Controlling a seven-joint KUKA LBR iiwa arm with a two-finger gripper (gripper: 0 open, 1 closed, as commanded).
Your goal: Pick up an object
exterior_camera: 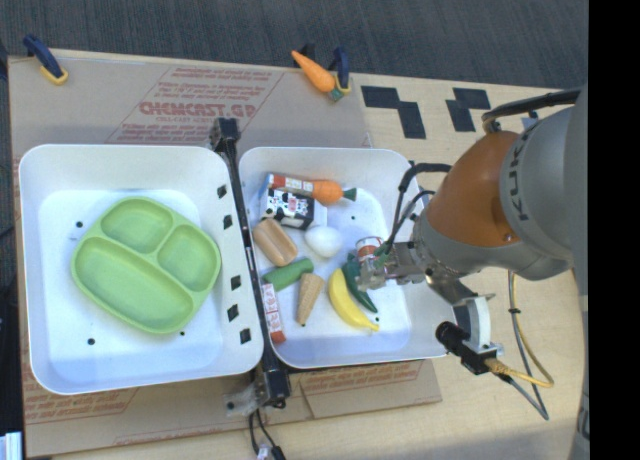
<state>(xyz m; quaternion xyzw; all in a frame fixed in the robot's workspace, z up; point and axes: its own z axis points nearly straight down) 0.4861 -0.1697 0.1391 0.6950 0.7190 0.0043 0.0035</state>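
In the right bin we find our gripper low among the toy food, at the upper end of the banana and over a dark green piece that lies just beside it. We cannot tell how the gripper stands, wide or narrow, because the wrist and the clutter around it hide the tip; nothing is plainly held. No single object is named for us, so any of these will do: besides the banana there is a white egg just to the left of the gripper, a cone, a green pickle, a bread roll, a small carton and a carrot near the bin's far wall. The left bin carries a green divided plate and plays no part here. We judge the step in hand to be the descent onto a target, most likely the dark green piece or the banana's end, with the grasp itself not yet proven. The next move calls for closing squarely on one item without catching its neighbour, since the two touch or nearly touch, then a straight lift clear of the bin's wall. A glancing grip on the banana's curved skin could well slip.
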